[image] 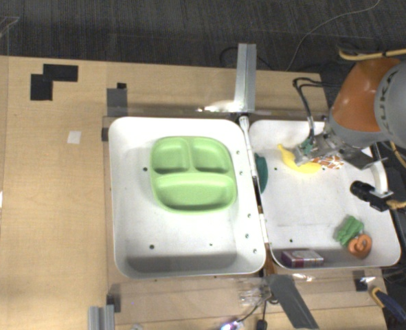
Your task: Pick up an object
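My gripper (304, 152) is low in the far part of the right bin (306, 212), reaching in from the right below the orange band (357, 102). It sits right at a yellow banana-shaped object (297, 162) and covers part of it. A small speckled red and white item (331, 162) lies just right of the yellow one. Whether anything is held cannot be told.
A dark green object (261, 172) leans on the right bin's left wall. A green piece (347, 229) and an orange piece (360, 245) lie at its near right, a purple box (302, 258) at its near edge. The left bin (130, 205) holds a green divided plate (191, 172).
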### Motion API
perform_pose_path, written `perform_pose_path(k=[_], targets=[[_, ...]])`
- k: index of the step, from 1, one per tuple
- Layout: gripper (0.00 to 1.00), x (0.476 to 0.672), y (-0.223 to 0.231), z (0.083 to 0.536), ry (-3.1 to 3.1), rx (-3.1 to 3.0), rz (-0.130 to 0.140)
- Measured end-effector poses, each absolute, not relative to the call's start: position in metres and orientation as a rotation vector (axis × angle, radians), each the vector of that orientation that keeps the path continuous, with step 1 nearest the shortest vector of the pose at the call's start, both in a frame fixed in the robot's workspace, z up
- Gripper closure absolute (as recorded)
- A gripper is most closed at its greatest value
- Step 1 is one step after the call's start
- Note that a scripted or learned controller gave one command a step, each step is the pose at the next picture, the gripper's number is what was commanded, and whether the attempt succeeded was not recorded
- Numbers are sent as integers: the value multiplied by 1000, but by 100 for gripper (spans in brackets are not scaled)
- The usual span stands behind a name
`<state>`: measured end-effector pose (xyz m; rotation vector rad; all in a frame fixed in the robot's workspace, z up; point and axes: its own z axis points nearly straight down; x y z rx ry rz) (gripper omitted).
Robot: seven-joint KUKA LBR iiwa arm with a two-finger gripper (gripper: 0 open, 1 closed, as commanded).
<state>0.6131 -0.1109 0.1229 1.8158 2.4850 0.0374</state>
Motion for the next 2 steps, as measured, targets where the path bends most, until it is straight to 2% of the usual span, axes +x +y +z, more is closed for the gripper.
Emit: perform_pose_path(k=[1,2], targets=[[100,627,-155,137,2498,1895,5],[100,625,-205,178,2641,1687,3]])
